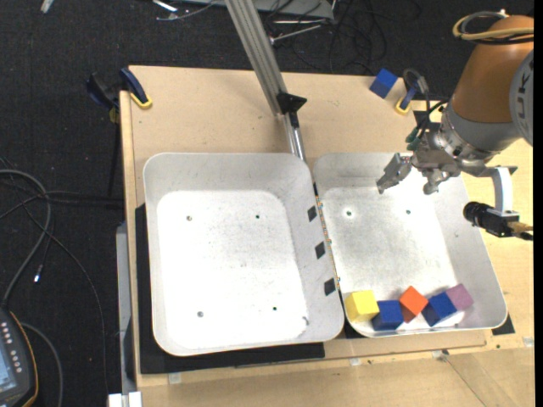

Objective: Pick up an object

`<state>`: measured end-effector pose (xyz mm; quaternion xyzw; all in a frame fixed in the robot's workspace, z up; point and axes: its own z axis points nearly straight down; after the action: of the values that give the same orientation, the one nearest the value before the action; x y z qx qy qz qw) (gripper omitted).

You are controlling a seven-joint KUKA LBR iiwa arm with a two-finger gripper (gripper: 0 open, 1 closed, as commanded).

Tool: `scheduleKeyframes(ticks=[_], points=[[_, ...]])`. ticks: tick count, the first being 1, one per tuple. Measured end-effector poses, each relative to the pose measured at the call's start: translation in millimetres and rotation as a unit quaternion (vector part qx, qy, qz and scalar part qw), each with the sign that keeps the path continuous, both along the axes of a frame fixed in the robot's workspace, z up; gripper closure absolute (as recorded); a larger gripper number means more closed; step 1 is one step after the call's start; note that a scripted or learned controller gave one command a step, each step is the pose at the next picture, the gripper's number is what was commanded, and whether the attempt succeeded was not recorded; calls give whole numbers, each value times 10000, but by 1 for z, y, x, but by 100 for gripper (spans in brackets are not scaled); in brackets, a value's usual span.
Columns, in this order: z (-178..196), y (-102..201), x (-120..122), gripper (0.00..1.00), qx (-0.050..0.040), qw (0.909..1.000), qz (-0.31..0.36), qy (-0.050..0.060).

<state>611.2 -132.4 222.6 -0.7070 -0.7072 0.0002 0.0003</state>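
Overhead, a wooden bench (pixel 221 117) carries two shallow white bins side by side, seen from above at a slant. At the bench's far left corner sits a clamp with a yellow tip (pixel 131 90). The left bin (pixel 170 172) takes up the left half of the bench, its floor speckled with dark scuffs. A grey metal pole (pixel 254 41) slants down from the far edge to the seam between the two bins. The right bin (pixel 339 172) holds a row of small blocks packed along its near edge: a yellow block (pixel 361 303) closest to the near left corner, then a blue block (pixel 389 314) touching it, an orange block (pixel 413 302) just behind and beside that, a second blue block (pixel 439 309), and a pale purple block (pixel 460 297) nearest the near right corner. Another small blue cube (pixel 384 82) lies on the bare bench by the far right corner, next to a second clamp (pixel 409 91). The arm (pixel 492 75), orange above its grey wrist, reaches in from the right. Its gripper (pixel 412 177) hangs over the far part of the right bin, well apart from the row of blocks, with its two fingers (pixel 392 175) spread apart and nothing between them.
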Motion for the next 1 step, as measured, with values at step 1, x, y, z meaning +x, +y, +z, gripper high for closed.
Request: scheduleKeyframes(ticks=[1], points=[[-29, 62, -22, 0, 15, 10000, 38, 17]])
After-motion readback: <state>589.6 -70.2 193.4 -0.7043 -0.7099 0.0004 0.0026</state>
